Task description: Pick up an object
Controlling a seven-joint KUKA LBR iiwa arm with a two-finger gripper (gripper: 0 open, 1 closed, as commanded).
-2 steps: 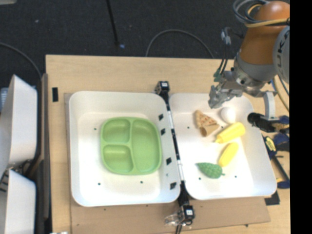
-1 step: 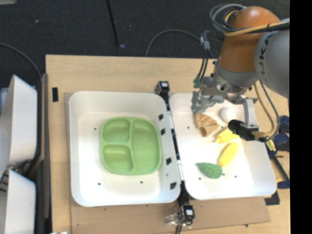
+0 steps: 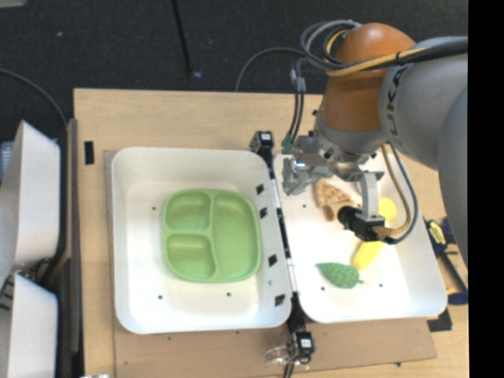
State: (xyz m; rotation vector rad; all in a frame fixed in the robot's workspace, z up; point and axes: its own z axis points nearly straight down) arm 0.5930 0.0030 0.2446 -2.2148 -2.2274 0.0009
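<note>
Orange-banded arm (image 3: 362,77) hangs its gripper (image 3: 309,176) low over the tan piece (image 3: 331,194) in the right bin (image 3: 411,283), seemingly to grab it; open or closed, I cannot tell.

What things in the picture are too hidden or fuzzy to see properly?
- The tan thing, camera view: the arm covers its top, so its shape is unclear.
- The yellow pieces: robot parts cross them; one thing or two, cannot tell.
- The small green thing: too blurry to name.
- The right bin, far side: hidden under the arm.
</note>
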